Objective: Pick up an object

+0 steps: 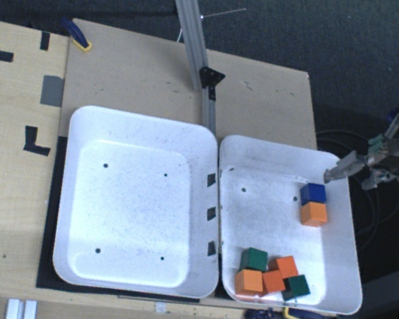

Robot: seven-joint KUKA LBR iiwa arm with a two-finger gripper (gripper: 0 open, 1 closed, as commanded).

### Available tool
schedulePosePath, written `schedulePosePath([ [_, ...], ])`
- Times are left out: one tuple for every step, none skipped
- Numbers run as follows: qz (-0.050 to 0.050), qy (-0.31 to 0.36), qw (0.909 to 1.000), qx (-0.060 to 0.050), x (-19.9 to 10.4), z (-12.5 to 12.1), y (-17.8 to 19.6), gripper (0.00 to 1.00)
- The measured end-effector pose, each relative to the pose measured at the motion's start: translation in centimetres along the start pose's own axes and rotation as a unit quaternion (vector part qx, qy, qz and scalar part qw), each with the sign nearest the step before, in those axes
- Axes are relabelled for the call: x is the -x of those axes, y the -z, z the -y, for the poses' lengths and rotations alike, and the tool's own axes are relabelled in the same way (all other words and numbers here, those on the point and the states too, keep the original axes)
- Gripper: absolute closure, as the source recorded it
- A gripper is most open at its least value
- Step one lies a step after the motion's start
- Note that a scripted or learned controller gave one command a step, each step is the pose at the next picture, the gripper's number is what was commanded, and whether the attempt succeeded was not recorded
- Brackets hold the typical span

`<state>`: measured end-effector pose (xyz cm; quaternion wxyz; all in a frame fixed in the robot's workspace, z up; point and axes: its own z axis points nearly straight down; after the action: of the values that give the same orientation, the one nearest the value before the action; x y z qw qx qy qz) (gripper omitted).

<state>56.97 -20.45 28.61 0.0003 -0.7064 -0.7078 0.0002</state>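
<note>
Under both bins we see a flat wooden bench (1,158), pale brown and a bit scratched, with some black tape marks on its left side. Dark floor lies past the far edge.

We see two shallow white bins side by side. They look like smooth plastic with round corners and tiny dark specks. The left bin (86,127) has a few small dark dots on its floor. The right bin (261,158) holds all the little blocks. They are small cubes with flat sides.

Near the right bin's far right corner sits a blue block (314,192), and an orange block (314,213) touches it on the near side. By the near edge we see a bunch close together: a green block (254,259), an orange one (285,266), another orange one (249,281), a small reddish one (273,282) and a dark green one (297,286).

A long grey metal bar (193,35) slants down to the gap between the bins.

We see the gripper (337,171) at the right bin's far right corner, just beside the blue block. Nothing is between its fingers, and we cannot tell how wide the jaws are. We cannot read any writing.
</note>
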Motion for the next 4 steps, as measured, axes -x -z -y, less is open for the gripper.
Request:
schedulePosePath([
  [0.000, 0.000, 1.0000, 0.000, 0.0, 0.0, 0.0, 0.00],
  [0.000, 0.000, 1.0000, -0.003, -1.1, 0.1, -5.3, 0.00],
  [0.000, 0.000, 1.0000, -0.003, -2.1, 0.0, -10.3, 0.00],
  [0.000, 0.000, 1.0000, -0.003, -2.9, -0.5, -16.0, 0.00],
])
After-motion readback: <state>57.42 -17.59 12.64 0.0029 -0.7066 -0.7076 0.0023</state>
